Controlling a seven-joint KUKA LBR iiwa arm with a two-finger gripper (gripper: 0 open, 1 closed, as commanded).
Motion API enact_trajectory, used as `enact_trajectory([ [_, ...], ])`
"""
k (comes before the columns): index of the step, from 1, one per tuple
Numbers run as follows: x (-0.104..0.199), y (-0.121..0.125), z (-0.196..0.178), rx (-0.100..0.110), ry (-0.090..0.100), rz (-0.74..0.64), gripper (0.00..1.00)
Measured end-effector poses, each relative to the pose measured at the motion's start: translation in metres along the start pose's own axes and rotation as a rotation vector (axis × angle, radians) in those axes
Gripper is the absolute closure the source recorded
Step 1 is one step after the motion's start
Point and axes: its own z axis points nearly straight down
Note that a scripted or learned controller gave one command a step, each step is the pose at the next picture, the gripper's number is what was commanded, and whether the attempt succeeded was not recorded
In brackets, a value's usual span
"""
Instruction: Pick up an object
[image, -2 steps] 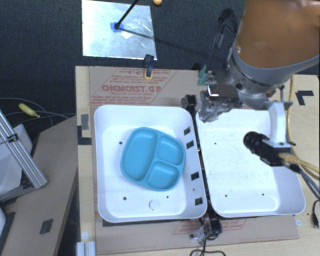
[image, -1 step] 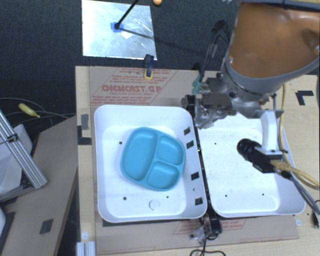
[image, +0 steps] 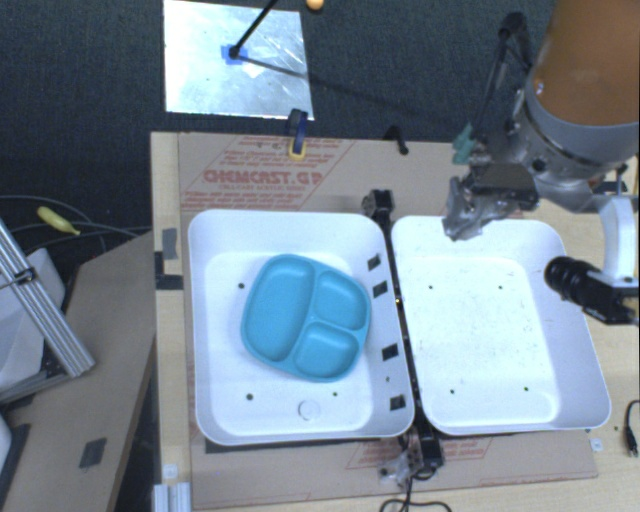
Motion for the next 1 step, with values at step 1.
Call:
enact_trajectory([
  [1,0.0302,-0.0005,0.0334,0.005,0.0,-0.009,1.0],
])
